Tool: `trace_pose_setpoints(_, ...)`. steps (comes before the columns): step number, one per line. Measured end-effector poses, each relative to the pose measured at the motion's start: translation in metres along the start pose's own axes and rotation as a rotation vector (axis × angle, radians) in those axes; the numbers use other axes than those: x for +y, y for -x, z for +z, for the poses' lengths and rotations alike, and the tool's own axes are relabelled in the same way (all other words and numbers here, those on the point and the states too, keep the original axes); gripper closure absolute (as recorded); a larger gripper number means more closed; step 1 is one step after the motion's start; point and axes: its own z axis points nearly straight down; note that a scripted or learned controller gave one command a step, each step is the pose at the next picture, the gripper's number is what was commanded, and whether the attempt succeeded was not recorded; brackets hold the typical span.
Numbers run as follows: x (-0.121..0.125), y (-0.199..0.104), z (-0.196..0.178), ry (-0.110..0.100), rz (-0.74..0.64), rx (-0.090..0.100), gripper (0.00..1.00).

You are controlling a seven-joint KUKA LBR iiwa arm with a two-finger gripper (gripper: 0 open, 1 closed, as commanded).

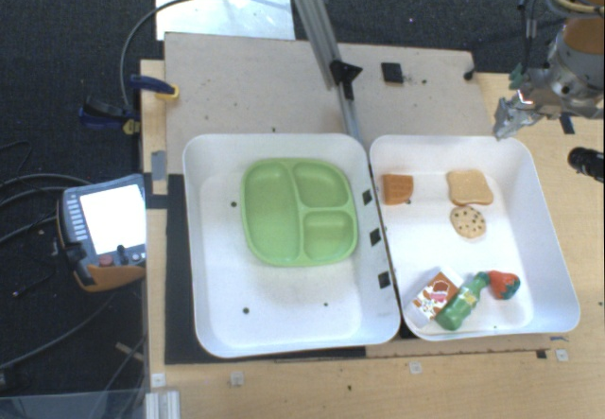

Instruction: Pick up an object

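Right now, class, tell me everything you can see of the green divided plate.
The green divided plate is pale green, plastic by its look, a rounded square with three compartments: one large at the left, two smaller at the right. It lies flat, slightly turned, in the upper middle of the left white bin. Nothing rests in it or touches it.

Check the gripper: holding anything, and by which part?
Nothing is held. The gripper hangs above the far right corner of the right bin, with nothing between its fingers; the food items lie in the bin.
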Motion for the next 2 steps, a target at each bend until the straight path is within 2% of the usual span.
trace_pose_setpoints(1, 0.010, -0.055, 0.006, -0.005, -0.004, 0.003, 1.00)
trace_pose_setpoints(2, 0.008, -0.112, 0.001, -0.006, -0.005, 0.004, 1.00)
